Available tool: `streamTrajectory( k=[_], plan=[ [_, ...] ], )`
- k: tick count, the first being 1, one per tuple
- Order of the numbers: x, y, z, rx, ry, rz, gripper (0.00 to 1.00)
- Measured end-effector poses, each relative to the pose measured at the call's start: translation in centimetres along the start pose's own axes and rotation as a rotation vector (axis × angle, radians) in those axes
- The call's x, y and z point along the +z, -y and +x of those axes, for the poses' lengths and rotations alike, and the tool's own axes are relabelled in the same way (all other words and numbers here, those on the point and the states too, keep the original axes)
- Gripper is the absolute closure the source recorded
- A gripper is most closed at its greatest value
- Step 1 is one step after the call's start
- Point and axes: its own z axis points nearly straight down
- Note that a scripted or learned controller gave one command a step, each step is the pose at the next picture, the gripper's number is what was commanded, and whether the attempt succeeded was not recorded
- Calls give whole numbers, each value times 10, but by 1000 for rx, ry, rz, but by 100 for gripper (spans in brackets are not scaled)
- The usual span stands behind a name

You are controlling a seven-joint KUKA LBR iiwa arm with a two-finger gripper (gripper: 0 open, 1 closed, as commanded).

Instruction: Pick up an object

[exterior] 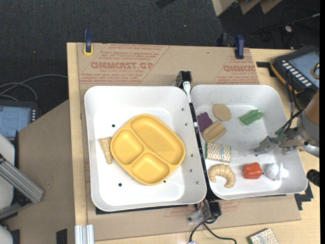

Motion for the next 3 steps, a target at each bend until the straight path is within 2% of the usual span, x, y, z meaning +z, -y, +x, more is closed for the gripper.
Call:
streamTrajectory(
  k=[1,2,3],
  plan=[
    [-24,-131,-14,-13,6,-18,0],
    [51,-174,15,-12,1,-6,0],
    [46,-157,-8,-11,-13,-3,0]
  ],
)
